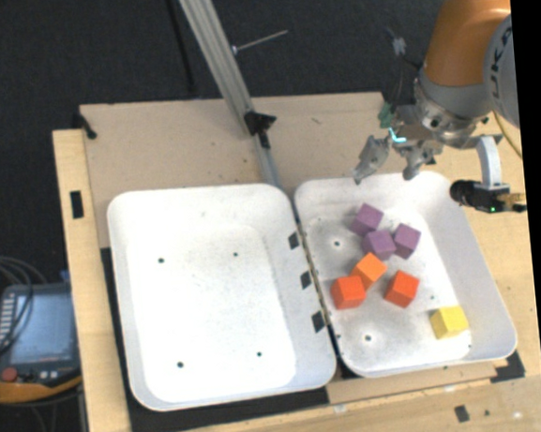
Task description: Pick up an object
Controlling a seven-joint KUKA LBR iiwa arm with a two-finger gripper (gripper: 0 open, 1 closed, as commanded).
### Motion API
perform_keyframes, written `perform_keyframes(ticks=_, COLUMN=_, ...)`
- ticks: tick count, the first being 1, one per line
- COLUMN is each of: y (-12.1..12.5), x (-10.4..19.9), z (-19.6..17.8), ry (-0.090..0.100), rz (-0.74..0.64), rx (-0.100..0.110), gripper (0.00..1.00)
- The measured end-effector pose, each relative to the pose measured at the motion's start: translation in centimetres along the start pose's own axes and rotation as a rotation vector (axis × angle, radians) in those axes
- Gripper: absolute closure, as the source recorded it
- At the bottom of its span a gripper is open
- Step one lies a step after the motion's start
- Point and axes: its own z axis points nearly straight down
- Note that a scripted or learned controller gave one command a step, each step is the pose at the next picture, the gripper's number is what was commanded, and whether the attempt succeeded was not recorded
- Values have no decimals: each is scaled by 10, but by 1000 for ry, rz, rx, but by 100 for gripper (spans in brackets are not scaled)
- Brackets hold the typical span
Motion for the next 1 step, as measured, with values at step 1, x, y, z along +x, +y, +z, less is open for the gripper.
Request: perform_keyframes(ticks=1, y=1, x=0, z=-3, ry=-2, rz=-2, rx=-5, gripper=0)
